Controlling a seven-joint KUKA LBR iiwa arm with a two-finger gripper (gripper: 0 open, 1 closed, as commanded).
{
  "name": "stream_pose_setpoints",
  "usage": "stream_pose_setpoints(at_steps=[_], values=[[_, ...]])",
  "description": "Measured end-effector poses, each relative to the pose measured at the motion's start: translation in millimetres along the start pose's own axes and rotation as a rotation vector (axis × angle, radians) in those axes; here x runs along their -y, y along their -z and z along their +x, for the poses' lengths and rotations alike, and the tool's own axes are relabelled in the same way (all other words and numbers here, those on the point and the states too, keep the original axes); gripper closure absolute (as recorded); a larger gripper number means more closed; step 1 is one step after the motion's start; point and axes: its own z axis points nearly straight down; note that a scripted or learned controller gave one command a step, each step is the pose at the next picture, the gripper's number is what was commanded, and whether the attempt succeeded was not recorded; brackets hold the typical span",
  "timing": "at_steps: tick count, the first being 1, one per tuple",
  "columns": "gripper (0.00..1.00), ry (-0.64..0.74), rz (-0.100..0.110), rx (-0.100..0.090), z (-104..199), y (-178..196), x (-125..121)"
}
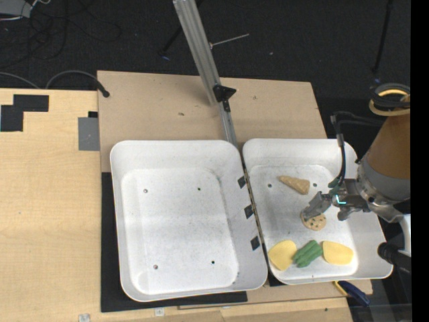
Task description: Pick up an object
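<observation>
My gripper (328,209) hangs low over the right bin (263,154), reaching in from the right on the grey arm with its orange band. Its fingers stand open with nothing between them. The left fingertip (311,212) is just above a round brown cookie (314,223) lying on the bin floor. A tan wedge (295,184) lies up and to the left of the gripper. Along the bin's front edge lie a yellow piece (282,254), a green piece (308,253) and a second yellow piece (337,252), touching in a row.
The left bin (127,154) adjoins the right one, with black clips (249,210) on the shared rim. A slanted metal rail (201,52) rises behind the bins. The arm's body covers the right bin's right edge.
</observation>
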Motion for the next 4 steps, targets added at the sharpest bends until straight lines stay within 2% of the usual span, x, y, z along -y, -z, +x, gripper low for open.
stream_pose_setpoints(at_steps=[1, 2, 3, 4], values=[[0.00, -0.003, -0.004, 0.001, -1.2, 1.5, -0.5], [0.00, -0.002, 0.002, -0.001, 9.5, -50.8, -2.8], [0.00, -0.002, 0.002, 0.000, 3.2, -98.4, 3.0], [0.00, -0.001, -0.008, 0.001, 3.7, -125.2, 1.6]])
